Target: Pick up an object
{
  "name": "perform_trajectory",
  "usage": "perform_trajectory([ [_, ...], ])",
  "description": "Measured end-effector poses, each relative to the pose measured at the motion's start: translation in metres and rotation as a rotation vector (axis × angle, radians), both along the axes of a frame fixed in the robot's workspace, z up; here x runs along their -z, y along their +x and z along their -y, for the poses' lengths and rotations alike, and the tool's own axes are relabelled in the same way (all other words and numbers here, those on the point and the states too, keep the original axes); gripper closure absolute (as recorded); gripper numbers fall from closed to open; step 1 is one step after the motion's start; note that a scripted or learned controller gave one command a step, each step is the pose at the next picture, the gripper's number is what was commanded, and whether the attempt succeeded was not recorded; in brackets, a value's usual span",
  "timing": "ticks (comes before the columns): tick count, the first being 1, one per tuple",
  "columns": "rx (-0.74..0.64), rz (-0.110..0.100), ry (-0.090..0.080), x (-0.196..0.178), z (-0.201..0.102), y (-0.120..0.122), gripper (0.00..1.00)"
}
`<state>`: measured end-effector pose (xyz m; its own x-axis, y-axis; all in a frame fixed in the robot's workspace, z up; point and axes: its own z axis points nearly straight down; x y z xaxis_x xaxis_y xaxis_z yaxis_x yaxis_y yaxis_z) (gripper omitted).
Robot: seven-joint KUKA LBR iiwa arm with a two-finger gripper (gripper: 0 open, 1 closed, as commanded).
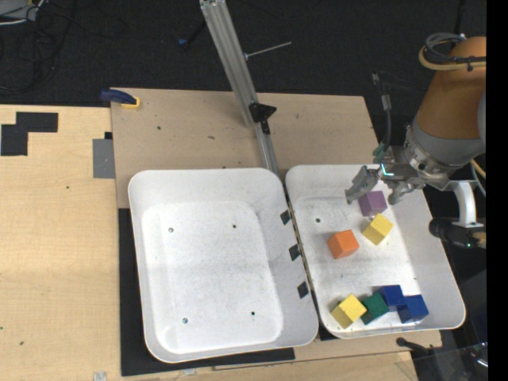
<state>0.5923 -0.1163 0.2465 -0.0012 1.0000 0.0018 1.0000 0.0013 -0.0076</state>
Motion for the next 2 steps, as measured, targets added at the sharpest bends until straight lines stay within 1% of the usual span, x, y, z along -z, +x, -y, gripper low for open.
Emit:
perform_trajectory([
  [1,0.002,0.005,-0.001,-0.002,0.001,0.001,0.0],
  [2,0.002,-0.001,0.0,0.048,0.007,-0.007,0.0],
])
